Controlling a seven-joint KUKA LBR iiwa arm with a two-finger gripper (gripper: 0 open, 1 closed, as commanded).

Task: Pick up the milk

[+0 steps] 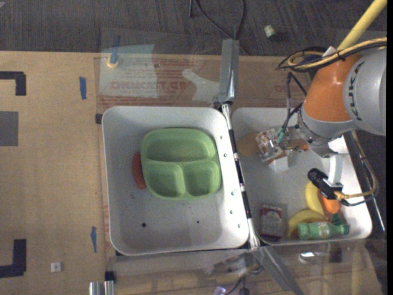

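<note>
The hand (287, 141) reaches in from three o'clock over the right bin (249, 118), its metal parts just beside a small printed carton, the milk (268, 144), which sits in the bin's upper part with a white block (279, 161) touching it at five o'clock. Whether the hand is open or closed around it I cannot tell. At the bin's five o'clock corner lie a banana (305, 217), a green bottle (322, 229) and a red packet (271, 220). In the left bin (116, 165) at nine o'clock, a green divided tray (180, 162) covers a red thing (137, 169).
</note>
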